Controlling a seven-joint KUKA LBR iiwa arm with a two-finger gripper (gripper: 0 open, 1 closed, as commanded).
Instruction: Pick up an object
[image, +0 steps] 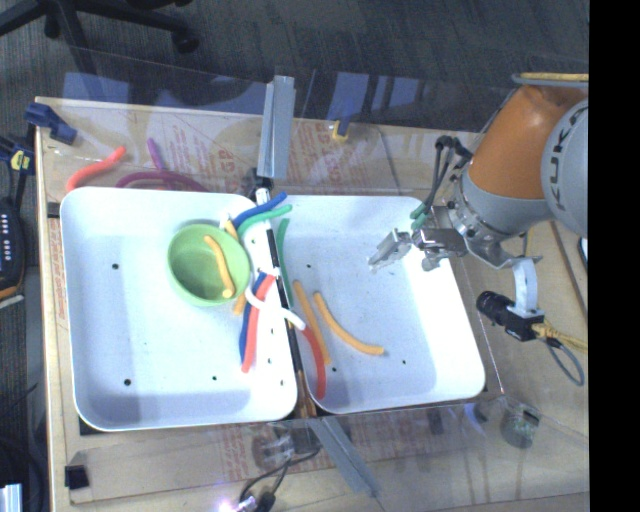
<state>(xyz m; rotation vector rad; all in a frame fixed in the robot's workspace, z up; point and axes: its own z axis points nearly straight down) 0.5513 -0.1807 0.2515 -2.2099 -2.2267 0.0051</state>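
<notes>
Worktop (160, 455): pale wood with red printed lines under a clear sheet; it carries two shallow white bins side by side
Room: dark carpet floor at the top, with the black foot of a chair in the upper left corner
Left bin (110, 370): holds a green bowl (207, 263) with a small orange strip inside; red, blue and white strips lie between the bowl and the shared wall
Right bin (440, 360): mostly bare white floor; a long orange strip (345, 331) lies near the middle, curved, flat on the floor; a second shorter orange strip is just beside it on the left; a red strip (316, 360) lies along the left wall
Shared wall: green and blue strips (265, 213) hang over its upper end
Behind the left bin: an orange-red piece (95, 168) and a purple loop on the worktop
Arm (530, 150): grey with orange band, reaching in from the right
Claw (392, 250): over the upper right part of the right bin, well apart from the long orange strip; I see nothing held in it; how far the fingers are open, I cannot tell
</notes>
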